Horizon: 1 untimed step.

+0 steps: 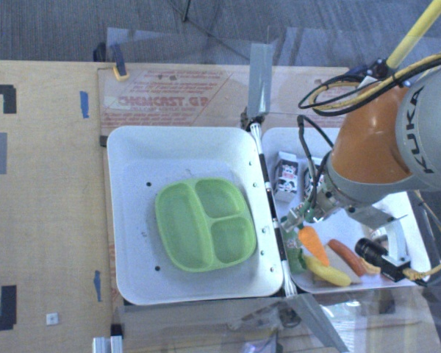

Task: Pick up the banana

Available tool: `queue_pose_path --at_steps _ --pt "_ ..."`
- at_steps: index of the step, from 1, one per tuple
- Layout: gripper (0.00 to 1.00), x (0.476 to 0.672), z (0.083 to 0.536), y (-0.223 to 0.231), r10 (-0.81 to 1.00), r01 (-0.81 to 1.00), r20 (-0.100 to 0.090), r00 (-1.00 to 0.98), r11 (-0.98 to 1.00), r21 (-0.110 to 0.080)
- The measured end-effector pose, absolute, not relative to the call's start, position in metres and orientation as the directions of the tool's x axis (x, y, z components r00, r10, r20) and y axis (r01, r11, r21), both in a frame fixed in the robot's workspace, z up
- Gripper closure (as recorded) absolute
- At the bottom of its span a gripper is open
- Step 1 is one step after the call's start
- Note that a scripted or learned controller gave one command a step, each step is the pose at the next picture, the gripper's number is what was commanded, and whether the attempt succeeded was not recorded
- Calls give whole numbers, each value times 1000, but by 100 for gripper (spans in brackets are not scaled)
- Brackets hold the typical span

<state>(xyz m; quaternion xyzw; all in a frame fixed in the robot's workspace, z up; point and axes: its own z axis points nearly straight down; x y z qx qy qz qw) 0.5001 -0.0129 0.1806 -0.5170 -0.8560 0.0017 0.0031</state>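
The yellow banana (328,273) lies in the front left part of the right bin (420,274), close to its front rim. An orange carrot (314,244) rests just behind the banana and seems to touch it. My gripper (307,213) hangs above the carrot's far end, a short way behind the banana. The grey and orange arm covers most of the right bin.
A red sausage (346,257) lies right of the carrot. A small green item (293,257) sits at the bin's left wall. A white and black packet (287,174) lies at the back left. The left bin (132,160) holds a green divided plate (205,223).
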Motion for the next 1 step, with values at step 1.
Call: queue_pose_path --at_steps 1 --pt "0 500 181 -13 885 885 3 -465 465 -6"
